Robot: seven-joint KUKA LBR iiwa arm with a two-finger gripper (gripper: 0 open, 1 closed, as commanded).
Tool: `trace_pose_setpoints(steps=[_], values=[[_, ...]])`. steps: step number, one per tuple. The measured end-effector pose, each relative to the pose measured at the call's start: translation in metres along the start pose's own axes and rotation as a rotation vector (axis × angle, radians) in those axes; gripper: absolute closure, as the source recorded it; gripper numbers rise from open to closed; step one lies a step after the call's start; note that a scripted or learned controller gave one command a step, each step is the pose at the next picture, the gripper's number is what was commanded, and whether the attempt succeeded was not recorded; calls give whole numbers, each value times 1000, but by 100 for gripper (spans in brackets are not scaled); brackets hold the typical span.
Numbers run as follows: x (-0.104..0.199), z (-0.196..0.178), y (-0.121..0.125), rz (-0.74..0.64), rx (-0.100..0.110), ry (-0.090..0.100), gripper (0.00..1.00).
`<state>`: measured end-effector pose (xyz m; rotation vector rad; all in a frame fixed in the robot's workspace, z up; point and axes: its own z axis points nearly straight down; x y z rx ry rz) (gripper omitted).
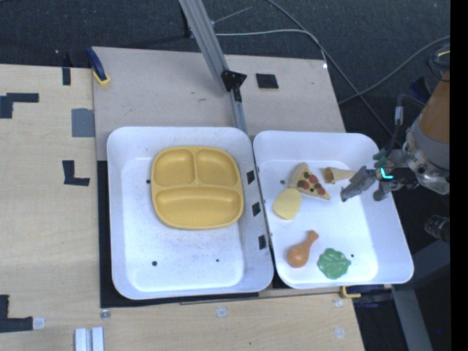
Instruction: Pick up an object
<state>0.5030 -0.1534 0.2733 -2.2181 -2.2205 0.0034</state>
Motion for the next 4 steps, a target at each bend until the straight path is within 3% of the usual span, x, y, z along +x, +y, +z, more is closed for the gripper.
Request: trace_pose_setpoints(steps=[1, 2, 4], values=[[0, -1, 1, 0, -2, -1, 0], [-2, 43, -3, 1, 2, 0, 0], [-10, 168, -8, 1, 3, 1, 0]])
